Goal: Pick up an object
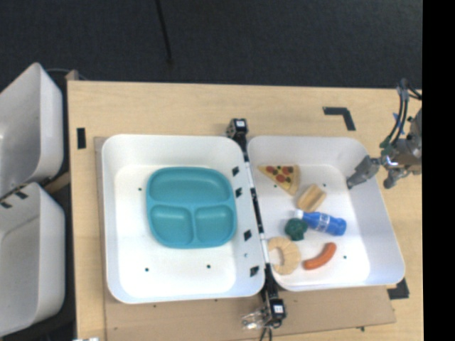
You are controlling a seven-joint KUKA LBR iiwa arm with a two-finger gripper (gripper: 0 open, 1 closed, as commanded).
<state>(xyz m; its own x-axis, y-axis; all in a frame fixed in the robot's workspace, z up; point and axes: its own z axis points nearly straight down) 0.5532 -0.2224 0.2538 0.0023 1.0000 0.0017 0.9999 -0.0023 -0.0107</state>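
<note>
**Right bin: stock on hand, approach not yet made**

I log the gripper (375, 171) at the right bin's (380, 212) far right corner, up over the rim. Its two fingers stand spread, with nothing between them. Open and unladen, then.

Items I count in the right bin:
- pizza slice (280, 176), flat, upper left of the floor
- tan wooden block (310, 196), just below and right of the slice
- blue bottle (323, 223), lying on its side, centre
- dark green piece (295, 229), touching the bottle's left end
- round tan biscuit-like piece (283, 254), against the left wall
- red sausage (318, 256), near the front, slightly curved

Left bin (128, 275): one teal divided plate (190, 206).

My judgement on the pick: the wooden block is nearest the fingers, down and to their left, and sits apart from its neighbours. I would choose it or the sausage; the bottle and green piece crowd one another and could foul a finger. I would centre over the block, turn the fingers across its narrow side, descend straight, and close only once low around it.
</note>
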